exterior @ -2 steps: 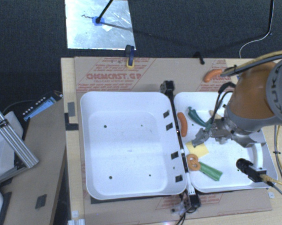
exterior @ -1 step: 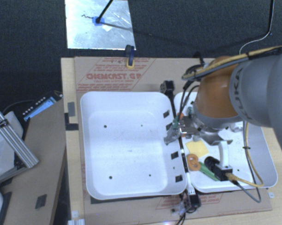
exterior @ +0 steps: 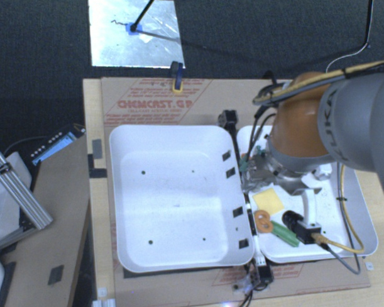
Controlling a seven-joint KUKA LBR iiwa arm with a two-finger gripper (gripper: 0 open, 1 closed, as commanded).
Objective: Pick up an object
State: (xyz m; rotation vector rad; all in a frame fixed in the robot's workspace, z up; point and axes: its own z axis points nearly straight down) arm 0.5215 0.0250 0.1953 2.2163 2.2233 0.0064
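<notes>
Where the right-hand shallow white plastic bin (exterior: 364, 235) comes closest to the camera, three small things lie together in its near-left corner, all of them loose on the bin floor. The nearest is a slim green plastic stick (exterior: 285, 233), lying at a slant. Just beside its left end, and slightly farther back, sits a small orange ring (exterior: 263, 221), close to the wall that divides the two bins. Just behind the ring lies a flat pale-yellow square piece (exterior: 268, 202), turned like a diamond; whether it touches the ring cannot be told. Directly beyond the yellow piece, the end effector (exterior: 260, 171) hangs over the left part of this bin, near the dividing wall. The bulk of the wrist hides it from above, so I cannot tell whether it is open or closed, and nothing can be seen in its hold. The grey robot arm (exterior: 348, 122) reaches in from the right across the far half of the bin, with its orange band (exterior: 298, 124) above the wrist. To the left lies the left-hand shallow white plastic bin (exterior: 175, 200), with small black clips (exterior: 230, 173) along its right wall. Both bins rest on a brown cardboard sheet with red print (exterior: 159, 103), which covers the pale tabletop (exterior: 98, 203). At the sheet's far edge stands a blue and yellow clamp (exterior: 176, 78), and beyond it a silvery reflective sheet (exterior: 134, 32) lies on dark ground.
</notes>
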